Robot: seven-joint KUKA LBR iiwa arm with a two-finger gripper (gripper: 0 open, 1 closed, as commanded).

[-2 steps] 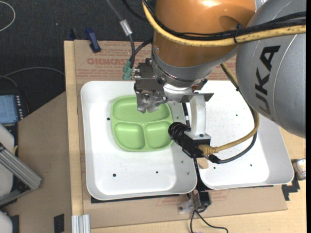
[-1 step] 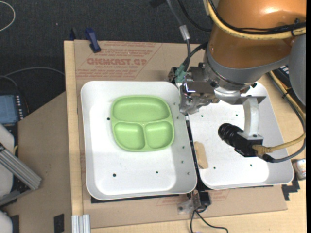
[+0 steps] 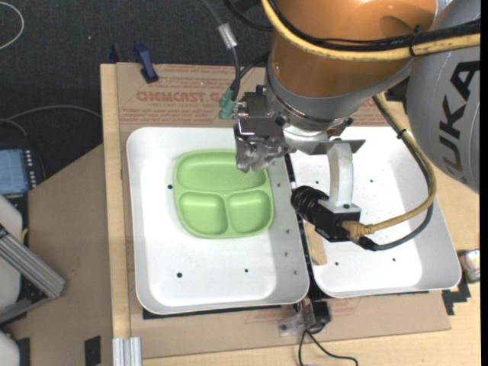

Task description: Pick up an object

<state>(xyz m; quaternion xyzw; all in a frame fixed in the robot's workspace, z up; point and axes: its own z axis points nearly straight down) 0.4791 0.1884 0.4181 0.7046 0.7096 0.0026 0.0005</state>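
Observation:
A light green divided plate (image 3: 221, 193) with three compartments lies in the left white bin (image 3: 152, 227), toward its upper right. My gripper (image 3: 250, 157) hangs low over the plate's far right corner, next to the ridge between the two bins. The big grey and orange wrist above covers most of the gripper body, and the plate's top right rim is partly hidden beneath it.
The right white bin (image 3: 396, 258) lies under the arm; a white bracket (image 3: 341, 178) and a black fitting with a yellow cable (image 3: 335, 219), both attached to the arm, hang over its left side. Cardboard (image 3: 183, 90) borders the bins at the back.

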